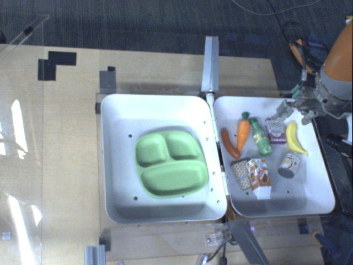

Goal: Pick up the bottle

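While poised at the right bin's (325, 200) far edge, gripper (290, 105), jaw state unreadable, up-right of bottle (260, 137), long axis running near-far.

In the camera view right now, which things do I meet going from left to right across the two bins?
Green divided plate → red sausage → carrot → green bottle → banana
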Robot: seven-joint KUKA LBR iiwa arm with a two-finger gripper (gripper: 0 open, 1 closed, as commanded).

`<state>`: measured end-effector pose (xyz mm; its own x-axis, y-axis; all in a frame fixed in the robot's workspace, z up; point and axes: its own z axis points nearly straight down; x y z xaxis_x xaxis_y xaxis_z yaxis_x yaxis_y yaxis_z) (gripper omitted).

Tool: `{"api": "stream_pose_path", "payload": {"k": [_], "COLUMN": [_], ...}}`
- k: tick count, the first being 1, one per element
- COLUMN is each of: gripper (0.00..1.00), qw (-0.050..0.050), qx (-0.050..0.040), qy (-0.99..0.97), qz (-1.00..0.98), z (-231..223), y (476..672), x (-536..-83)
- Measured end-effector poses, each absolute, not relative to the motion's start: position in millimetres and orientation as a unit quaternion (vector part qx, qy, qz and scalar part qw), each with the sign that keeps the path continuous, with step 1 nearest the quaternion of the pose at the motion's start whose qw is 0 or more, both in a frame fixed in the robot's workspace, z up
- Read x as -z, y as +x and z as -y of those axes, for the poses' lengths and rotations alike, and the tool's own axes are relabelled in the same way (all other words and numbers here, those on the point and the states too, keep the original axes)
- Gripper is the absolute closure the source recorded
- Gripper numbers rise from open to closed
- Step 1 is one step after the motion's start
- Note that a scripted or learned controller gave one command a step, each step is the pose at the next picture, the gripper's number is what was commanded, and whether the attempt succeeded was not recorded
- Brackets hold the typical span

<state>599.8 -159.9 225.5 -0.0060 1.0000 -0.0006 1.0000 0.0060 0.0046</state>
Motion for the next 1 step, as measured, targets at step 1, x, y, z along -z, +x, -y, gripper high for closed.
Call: {"api": "stream_pose_path", "payload": {"k": [1], "gripper": [0.0], "qw": [0.003], "qx": [-0.0025], "qy": [0.682], "qz": [-0.731], "z": [129.6], "y": [608.5], "x": [-96.9]}}
